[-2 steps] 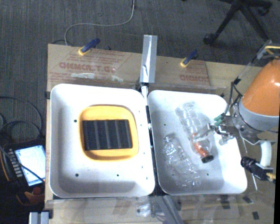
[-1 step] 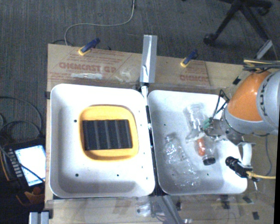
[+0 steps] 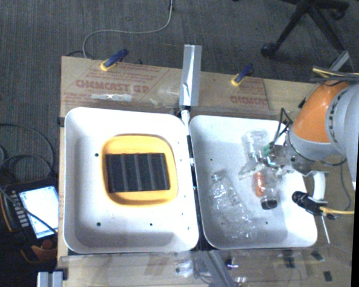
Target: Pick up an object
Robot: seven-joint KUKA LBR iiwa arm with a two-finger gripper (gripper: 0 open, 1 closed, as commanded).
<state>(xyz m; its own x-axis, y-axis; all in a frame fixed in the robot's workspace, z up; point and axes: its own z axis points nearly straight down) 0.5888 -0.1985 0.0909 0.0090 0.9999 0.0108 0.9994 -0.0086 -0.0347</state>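
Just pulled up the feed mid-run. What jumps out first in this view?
The yellow tray with a dark ribbed centre, lying in the left bin, catches the eye first. Next is the arm with its orange band, reaching over the right bin. Below it lie clear plastic bottles, one with an orange label.

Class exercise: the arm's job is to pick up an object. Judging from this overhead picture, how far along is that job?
Done: the grey arm with the orange band has reached into the right white bin. In hand: its gripper sits low beside a clear plastic bottle with an orange patch, but whether it grips anything cannot be told. Left: lifting an object clear. The crumpled clear plastic pieces and the yellow-rimmed tray with dark slats in the left white bin lie untouched.
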